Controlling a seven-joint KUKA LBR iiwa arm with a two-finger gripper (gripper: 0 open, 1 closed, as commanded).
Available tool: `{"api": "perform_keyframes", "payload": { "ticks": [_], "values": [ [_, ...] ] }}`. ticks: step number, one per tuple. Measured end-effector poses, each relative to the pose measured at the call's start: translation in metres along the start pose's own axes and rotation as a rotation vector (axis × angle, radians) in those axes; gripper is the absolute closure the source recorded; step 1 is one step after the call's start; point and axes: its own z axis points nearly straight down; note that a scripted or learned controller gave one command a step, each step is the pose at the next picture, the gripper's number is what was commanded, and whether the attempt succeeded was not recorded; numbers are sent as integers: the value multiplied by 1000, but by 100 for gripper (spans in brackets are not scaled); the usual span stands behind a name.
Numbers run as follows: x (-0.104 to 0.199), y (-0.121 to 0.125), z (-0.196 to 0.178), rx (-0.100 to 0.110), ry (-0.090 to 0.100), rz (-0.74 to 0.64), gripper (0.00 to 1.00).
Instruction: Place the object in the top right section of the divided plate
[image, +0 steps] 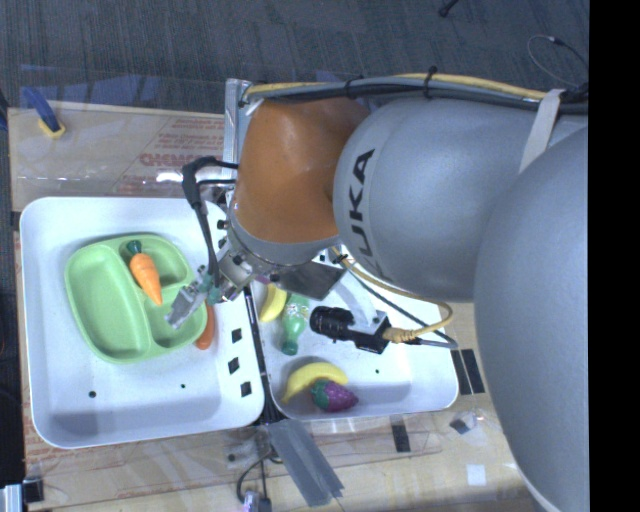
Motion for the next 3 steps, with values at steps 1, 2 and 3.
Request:
{"api": "perform_keyframes", "payload": {
  "ticks": [1, 2, 3],
  "values": [
    [-53, -42, 59, 2, 1, -174, 0],
    [-58, 77, 14, 1, 0, -103, 0],
    [-57, 79, 4, 1, 0, -112, 100]
  ]
}}
